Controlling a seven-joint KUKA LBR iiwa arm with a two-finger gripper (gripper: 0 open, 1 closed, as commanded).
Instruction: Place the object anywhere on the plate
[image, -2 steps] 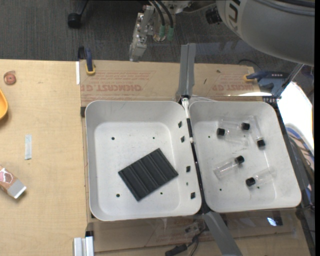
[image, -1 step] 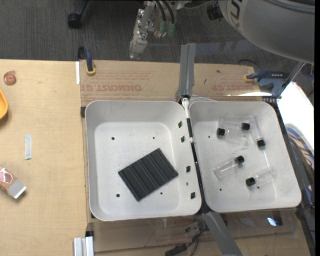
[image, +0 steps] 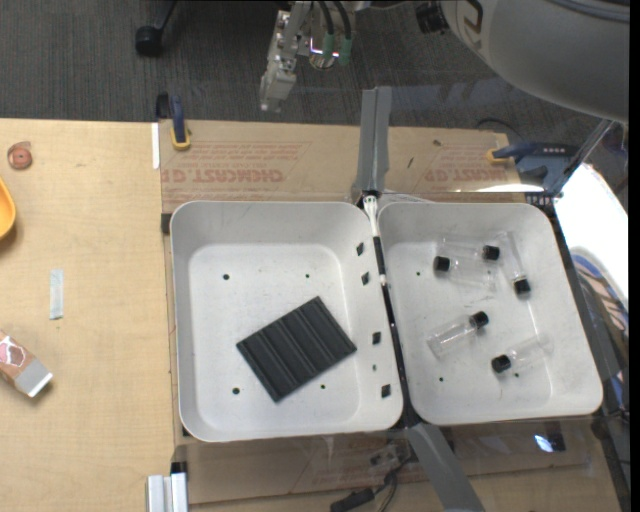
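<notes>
The gripper (image: 277, 88) hangs high at the top of the camera view, beyond the far edge of the bench and over the dark floor, touching nothing; whether it is apart or together cannot be told. The dark ribbed plate (image: 296, 348) lies tilted in the left bin (image: 200, 230). 5 clear vials with black caps (image: 478, 322) lie scattered in the right bin (image: 560, 390).
</notes>
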